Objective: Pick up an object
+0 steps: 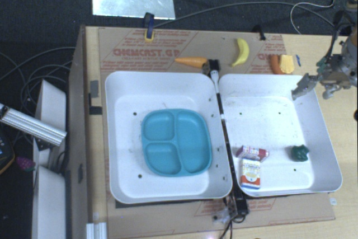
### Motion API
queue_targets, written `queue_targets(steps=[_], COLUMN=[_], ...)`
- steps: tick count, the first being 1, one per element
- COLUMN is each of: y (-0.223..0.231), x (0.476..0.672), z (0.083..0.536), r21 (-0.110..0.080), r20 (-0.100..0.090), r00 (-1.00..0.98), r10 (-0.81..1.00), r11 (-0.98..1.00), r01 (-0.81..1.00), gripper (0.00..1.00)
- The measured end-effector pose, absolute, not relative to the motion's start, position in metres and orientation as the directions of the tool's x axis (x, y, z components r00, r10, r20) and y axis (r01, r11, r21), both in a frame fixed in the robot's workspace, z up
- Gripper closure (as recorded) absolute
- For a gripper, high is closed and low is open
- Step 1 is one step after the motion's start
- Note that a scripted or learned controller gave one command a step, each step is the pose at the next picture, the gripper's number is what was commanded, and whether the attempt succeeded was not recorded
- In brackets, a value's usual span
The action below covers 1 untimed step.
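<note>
Gripper (315, 88) sits over the far right edge of the right bin (319, 120), well above the floor; fingers look spread, nothing between them. Right bin holds a small green toy (300, 153) near its right wall, a carton (250, 172) at the front, and a red wrapper (251, 151) touching the carton's far end. Left bin (126, 98) holds a blue divided plate (177, 141). Banana (241, 52) and carrot (191, 61) lie on the board behind the bins.
</note>
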<state>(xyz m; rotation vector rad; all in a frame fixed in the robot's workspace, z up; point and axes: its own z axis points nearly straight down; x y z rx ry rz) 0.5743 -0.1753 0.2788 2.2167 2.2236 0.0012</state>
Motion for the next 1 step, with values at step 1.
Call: queue_targets(steps=[1], y=[-0.2071], x=[0.5022], z=[0.1853], r21=[0.0], r20=[-0.001], r00=[-0.001], r10=[1.0], r11=[0.001], r01=[1.0], gripper=[0.0])
